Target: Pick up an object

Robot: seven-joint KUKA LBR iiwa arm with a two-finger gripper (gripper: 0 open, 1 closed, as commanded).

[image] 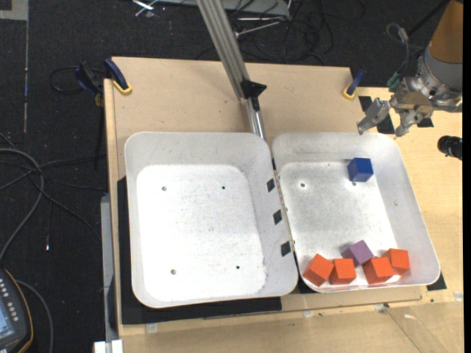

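Lying in the right bin (pixel 412 219): four orange blocks (pixel 344 271), one purple (pixel 360 251), one blue (pixel 360 169); gripper (pixel 388 123) spread, empty.

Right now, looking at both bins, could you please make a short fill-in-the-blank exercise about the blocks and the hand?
1. The blue block lies alone in the ____ bin.
2. Along the near edge of that bin, the orange blocks number ____.
3. The block sitting among the orange ones is ____ in colour.
4. The hand hangs above the bin's far ____ corner.

Missing words: right; four; purple; right
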